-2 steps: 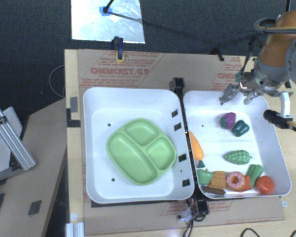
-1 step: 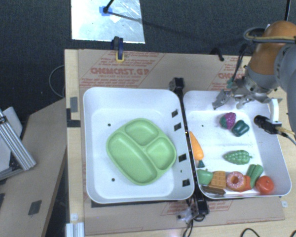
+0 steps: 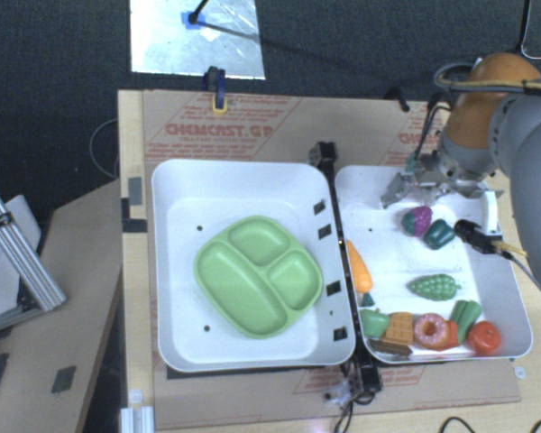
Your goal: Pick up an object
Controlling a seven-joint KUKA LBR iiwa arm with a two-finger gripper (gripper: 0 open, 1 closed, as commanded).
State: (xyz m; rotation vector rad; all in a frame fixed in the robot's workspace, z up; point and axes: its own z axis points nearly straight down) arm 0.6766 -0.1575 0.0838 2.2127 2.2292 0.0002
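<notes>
Arm's grey wrist w/ orange band comes in from the right, metal 2-finger claw (image 3: 417, 188) sits low over the back of the right shallow white plastic bin (image 3: 379, 192). Can't tell whether it's open or closed from this angle, and nothing visibly held. Nearest candidates: purple toy grape bunch (image 3: 417, 218) just in front of the claw, touching a dark green toy pepper (image 3: 439, 234); can't tell if the claw contacts the purple one. Rest of right bin: orange toy carrot (image 3: 357, 265) along the left wall, bumpy green toy veg (image 3: 433, 286) mid-bin, then a front row w/ green block (image 3: 373, 321), tan waffle-like piece (image 3: 398, 328), pink frosted toy donut (image 3: 430, 330), small green pepper (image 3: 465, 313), red toy tomato (image 3: 484, 336). Left white bin (image 3: 189, 197) holds 1 light green 3-compartment plastic plate (image 3: 257, 276), roughly centred. Both bins side by side on the cardboard-covered surface (image 3: 252, 124), w/ black clips on the divider between them.
</notes>
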